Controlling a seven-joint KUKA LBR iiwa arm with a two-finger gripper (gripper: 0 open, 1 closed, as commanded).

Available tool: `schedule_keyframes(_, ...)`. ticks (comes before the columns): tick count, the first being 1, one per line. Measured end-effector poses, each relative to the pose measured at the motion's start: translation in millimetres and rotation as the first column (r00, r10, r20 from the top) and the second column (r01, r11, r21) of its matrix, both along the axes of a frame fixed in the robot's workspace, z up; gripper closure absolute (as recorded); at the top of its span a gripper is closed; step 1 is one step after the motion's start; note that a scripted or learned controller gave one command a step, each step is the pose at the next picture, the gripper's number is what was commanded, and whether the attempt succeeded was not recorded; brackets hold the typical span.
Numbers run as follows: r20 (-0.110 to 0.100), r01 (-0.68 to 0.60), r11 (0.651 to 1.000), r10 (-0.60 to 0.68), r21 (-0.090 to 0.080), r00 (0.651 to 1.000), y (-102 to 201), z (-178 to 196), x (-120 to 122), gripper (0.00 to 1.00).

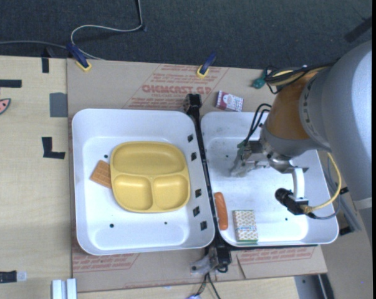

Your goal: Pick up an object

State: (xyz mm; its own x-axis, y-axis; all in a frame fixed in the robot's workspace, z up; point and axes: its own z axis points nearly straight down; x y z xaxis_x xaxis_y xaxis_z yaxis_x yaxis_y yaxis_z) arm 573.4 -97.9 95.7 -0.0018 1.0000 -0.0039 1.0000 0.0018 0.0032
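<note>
Gripper point(244, 165) sits low in the right bin point(312, 229), toward its 10 o'clock corner; I cannot tell how the jaws stand. Nearest candidates — an orange stick point(221, 209) and a small box point(245, 225) — lie at 6 o'clock of it, apart from it. Risk: closing here likely grips bare floor. The stick hugs the bin wall — fingers may jam.

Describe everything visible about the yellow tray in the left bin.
The yellow tray looks like smooth moulded plastic with rounded corners and three compartments: one wide one at the far side, two smaller ones nearer the camera. It lies flat and upright, slightly rotated, in the middle of the left bin. Its left edge overlaps a flat tan-orange piece. Its compartments look bare.
</note>
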Motion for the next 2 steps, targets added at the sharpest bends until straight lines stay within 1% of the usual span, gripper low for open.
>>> schedule_keyframes(2,-0.003,-0.001,1.000,0.001,0.001,1.000,1.0,18.1,-0.6,1.00)
